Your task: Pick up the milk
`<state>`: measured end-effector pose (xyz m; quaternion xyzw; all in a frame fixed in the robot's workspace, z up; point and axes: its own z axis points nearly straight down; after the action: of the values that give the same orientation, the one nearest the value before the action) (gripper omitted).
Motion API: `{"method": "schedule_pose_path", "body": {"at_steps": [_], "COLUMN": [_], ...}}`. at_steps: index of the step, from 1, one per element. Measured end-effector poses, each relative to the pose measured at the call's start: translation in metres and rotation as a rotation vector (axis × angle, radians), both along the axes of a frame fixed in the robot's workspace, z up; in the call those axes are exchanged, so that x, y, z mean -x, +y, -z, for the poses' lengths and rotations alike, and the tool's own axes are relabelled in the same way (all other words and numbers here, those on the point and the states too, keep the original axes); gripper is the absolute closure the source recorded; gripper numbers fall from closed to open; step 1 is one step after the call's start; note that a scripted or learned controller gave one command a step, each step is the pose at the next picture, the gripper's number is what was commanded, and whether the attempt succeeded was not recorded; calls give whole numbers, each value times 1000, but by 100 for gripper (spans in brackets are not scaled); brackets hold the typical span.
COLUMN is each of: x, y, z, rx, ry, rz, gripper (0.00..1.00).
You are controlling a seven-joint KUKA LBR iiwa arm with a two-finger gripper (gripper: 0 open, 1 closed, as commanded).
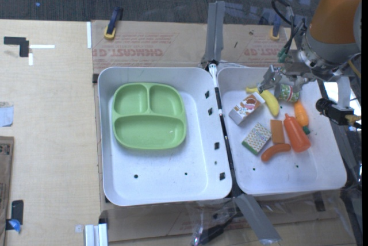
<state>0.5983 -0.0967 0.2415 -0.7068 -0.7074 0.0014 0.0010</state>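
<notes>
The small white milk carton [247, 108] lies tilted in the right white bin [322, 179], beside a yellow banana [270, 103]. The gripper [269, 83], apparently spread and empty, should be centred across the carton's narrow sides before descending.

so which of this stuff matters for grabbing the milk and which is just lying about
For the job:
- milk, lying in the right bin
- claw, above that bin's far edge

Lying about:
- banana
- ketchup bottle
- sausage
- carrot
- checked box
- green plate, in the left bin
</notes>
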Motion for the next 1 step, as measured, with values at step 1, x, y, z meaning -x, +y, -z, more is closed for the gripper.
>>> {"method": "schedule_pose_path", "body": {"at_steps": [1], "x": [14], "y": [-6], "z": [122], "rx": [-1], "ry": [1], "rz": [-90], "gripper": [0]}}
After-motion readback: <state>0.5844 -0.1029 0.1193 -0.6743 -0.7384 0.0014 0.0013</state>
